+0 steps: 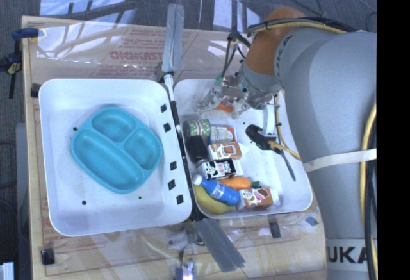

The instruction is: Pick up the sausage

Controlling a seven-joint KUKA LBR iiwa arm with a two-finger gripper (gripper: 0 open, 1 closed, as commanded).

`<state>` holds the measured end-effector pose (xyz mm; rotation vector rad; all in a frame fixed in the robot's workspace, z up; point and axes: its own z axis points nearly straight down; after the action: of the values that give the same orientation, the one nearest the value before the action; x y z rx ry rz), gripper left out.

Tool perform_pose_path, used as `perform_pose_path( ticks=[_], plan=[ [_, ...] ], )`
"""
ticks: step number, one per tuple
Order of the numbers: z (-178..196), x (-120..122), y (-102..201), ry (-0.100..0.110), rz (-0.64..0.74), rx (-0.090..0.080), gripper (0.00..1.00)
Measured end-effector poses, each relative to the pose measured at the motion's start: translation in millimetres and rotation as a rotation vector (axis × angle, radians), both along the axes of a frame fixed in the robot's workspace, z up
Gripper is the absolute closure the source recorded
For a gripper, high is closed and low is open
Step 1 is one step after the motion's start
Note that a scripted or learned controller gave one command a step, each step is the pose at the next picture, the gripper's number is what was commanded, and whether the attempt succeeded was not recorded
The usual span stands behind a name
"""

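My gripper (223, 97) is low over the far end of the right bin (296, 188), close to its back wall. Right beneath it lies a small orange-brown piece (225, 106), which looks like the sausage. The gripper's metal parts hide most of that piece, and I cannot tell whether it is being touched.
Nearer in the right bin lie a green can (198, 127), small cartons (225, 143), a black object (196, 147), a carrot (239, 182), a banana (213, 202) and a blue bottle (220, 190). The left bin (57, 106) holds a blue divided plate (116, 148). My arm covers the right bin's right side.
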<state>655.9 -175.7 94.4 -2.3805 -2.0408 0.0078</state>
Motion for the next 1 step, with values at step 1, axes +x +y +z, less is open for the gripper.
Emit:
perform_pose_path(
  ticks=[1],
  plan=[
    [0.0, 0.0, 0.0, 0.000, 0.000, 0.000, 0.00]
  ],
)
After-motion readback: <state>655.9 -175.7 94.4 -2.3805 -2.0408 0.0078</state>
